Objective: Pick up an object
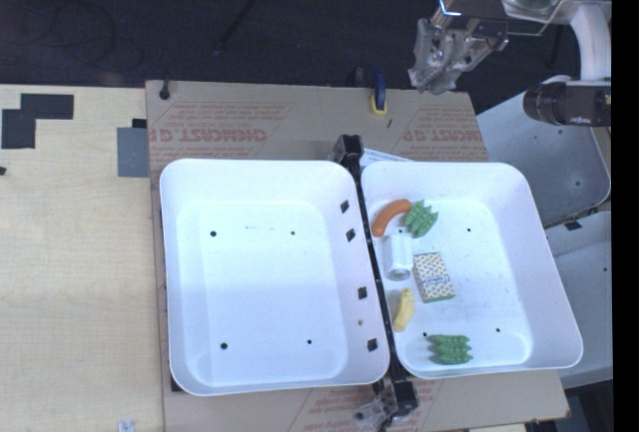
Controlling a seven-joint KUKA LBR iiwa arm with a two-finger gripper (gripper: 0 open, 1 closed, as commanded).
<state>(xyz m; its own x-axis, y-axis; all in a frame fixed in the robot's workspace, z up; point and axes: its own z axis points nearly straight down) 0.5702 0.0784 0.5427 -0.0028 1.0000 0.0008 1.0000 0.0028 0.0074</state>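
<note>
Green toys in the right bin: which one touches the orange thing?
The leafy green plastic toy at the bin's far end touches the orange carrot-shaped toy; the green pea-pod toy lies alone.

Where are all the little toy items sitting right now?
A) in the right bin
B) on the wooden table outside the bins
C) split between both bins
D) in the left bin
A: the orange carrot, white cylinder, patterned box, yellow piece and green pieces all lie in the right bin, beside the left bin.
</note>
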